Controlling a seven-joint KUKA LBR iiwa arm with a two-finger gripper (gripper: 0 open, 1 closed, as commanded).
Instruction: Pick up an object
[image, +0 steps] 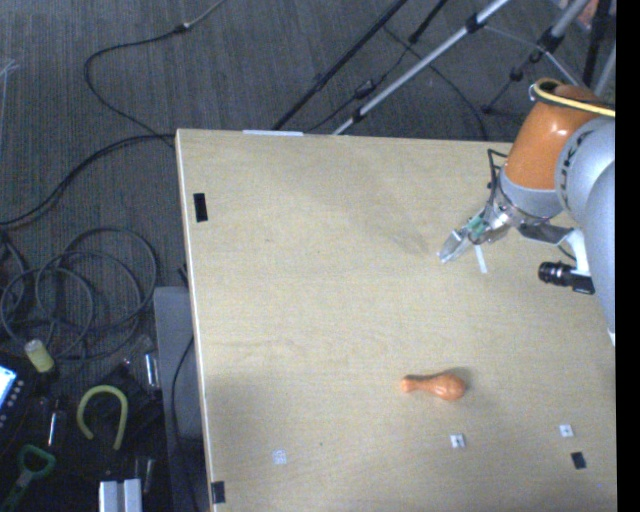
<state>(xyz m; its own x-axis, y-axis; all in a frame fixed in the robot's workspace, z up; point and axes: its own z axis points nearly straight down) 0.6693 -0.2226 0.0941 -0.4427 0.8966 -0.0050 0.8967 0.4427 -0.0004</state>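
Observation:
A small orange object (436, 386), shaped like a pear with a thin neck pointing left, lies on the light wooden tabletop (320, 300) toward the front. My gripper (463, 259) hangs over the table's right part, well behind the orange object and slightly to its right. Its two pale fingers spread apart and point down-left, with nothing between them. The grey arm with its orange band (545, 145) comes in from the right edge.
Small square markers (457, 440) dot the table's front right, and a black tag (200, 207) sits near its left edge. Cables (90, 290) and tools lie on the carpet to the left. Stand legs (420, 60) cross the floor behind the table.

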